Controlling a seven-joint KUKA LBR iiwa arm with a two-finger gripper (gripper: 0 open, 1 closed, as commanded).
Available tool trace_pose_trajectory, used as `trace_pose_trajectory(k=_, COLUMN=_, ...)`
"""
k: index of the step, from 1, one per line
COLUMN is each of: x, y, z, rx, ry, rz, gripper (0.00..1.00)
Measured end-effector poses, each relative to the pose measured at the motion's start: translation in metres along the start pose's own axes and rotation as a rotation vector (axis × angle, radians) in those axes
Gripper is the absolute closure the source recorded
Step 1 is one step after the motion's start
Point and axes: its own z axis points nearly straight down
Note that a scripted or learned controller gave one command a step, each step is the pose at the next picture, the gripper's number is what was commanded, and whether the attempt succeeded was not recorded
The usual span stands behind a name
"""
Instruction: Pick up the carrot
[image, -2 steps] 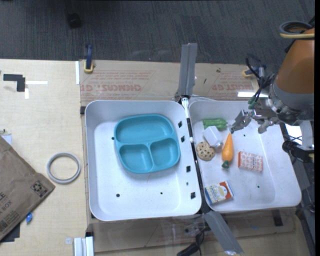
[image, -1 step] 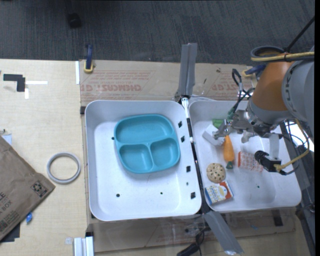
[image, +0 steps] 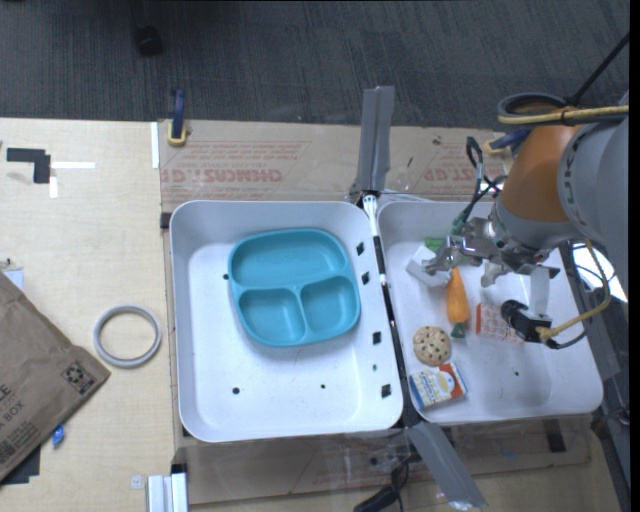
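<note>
The orange carrot (image: 457, 298) lies lengthwise in the right bin (image: 560, 395), near its middle left. My gripper (image: 466, 267) hangs over the carrot's far end, with the orange-banded wrist above it. Its two metal fingers (image: 437, 264) are spread apart, one to the left of the carrot's tip and one to the right. The carrot rests on the bin floor and the fingers are not closed on it.
Beside the carrot are a cookie (image: 432, 344), a small carton (image: 438, 385), a red-and-white packet (image: 490, 320) and a green item (image: 433, 243). The left bin (image: 200, 390) holds a blue divided plate (image: 295, 285). A tape roll (image: 127, 334) lies on the bench.
</note>
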Motion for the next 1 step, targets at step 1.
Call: trace_pose_trajectory(k=1, x=0.0003, y=-0.0064, z=-0.0013, rx=-0.009, ry=0.0, rz=0.049, gripper=0.0)
